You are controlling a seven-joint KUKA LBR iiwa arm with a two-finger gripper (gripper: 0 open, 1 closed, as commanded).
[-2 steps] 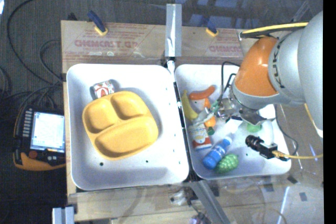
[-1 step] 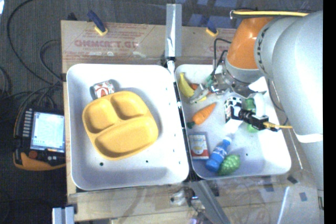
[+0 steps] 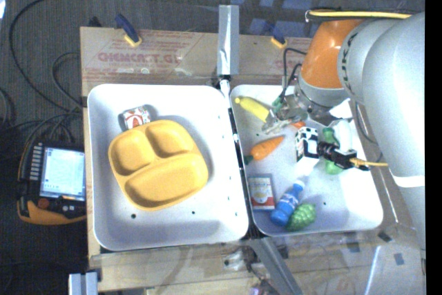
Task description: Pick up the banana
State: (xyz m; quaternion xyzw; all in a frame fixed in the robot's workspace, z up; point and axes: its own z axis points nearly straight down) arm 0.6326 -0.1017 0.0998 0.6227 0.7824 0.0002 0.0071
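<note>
The banana point(image 3: 251, 107) is yellow and lies at the far left corner of the right bin point(image 3: 359, 207), pointing down and to the right. My gripper point(image 3: 277, 121) hangs just to the right of the banana's near end, low over the bin, under the orange wrist band. Nothing shows held in it. An orange carrot point(image 3: 268, 146) lies just below the gripper.
The right bin also holds a small red-and-white packet point(image 3: 260, 191), a blue bottle point(image 3: 288, 202), a green knobbly fruit point(image 3: 302, 215) and a green thing point(image 3: 341, 130) by the arm. In the left bin point(image 3: 103, 217) sit a yellow divided plate point(image 3: 159, 162) and a can point(image 3: 136, 117).
</note>
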